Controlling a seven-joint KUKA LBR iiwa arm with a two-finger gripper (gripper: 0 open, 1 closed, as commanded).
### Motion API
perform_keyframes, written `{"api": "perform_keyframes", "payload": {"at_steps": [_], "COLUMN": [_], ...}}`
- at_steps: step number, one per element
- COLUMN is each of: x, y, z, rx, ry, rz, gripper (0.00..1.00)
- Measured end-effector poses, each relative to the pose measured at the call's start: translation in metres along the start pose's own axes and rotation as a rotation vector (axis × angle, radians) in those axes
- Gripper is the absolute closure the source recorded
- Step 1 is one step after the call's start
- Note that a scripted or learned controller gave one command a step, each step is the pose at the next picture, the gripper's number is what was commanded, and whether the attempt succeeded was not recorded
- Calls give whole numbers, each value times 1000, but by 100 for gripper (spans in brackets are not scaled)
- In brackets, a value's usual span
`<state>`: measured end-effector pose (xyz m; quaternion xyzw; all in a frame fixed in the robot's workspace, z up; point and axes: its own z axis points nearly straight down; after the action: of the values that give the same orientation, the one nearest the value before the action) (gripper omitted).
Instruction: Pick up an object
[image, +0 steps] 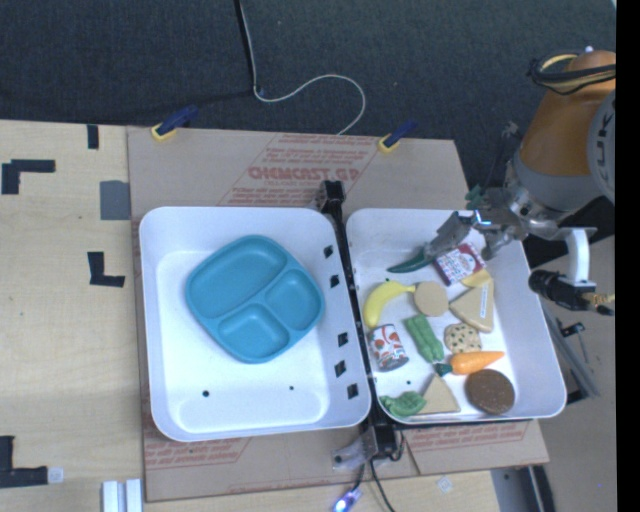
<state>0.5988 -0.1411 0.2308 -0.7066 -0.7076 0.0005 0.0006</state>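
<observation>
As we count from largest to smallest, we find:
Bins: two white ones, the left bin (165, 330) and the right bin (535, 340), touching along their inner edges.
Plate: one blue divided plate (254, 297), alone in the left bin.
Arm: one, its gripper (458, 232) low over the right bin's far side, just above a red-and-white packet (459, 264); we cannot tell how its fingers stand.
Toy food: all in the right bin, clustered: one banana (384, 298), one green pepper (408, 264), one carrot (474, 361), one brown disc (491, 391), one chip cookie (461, 337), one small can (388, 346).
</observation>
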Motion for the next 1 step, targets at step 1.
{"api": "perform_keyframes", "payload": {"at_steps": [1], "x": [58], "y": [-52], "z": [-215], "rx": [-18], "ry": [-1], "rz": [-5], "gripper": [0]}}
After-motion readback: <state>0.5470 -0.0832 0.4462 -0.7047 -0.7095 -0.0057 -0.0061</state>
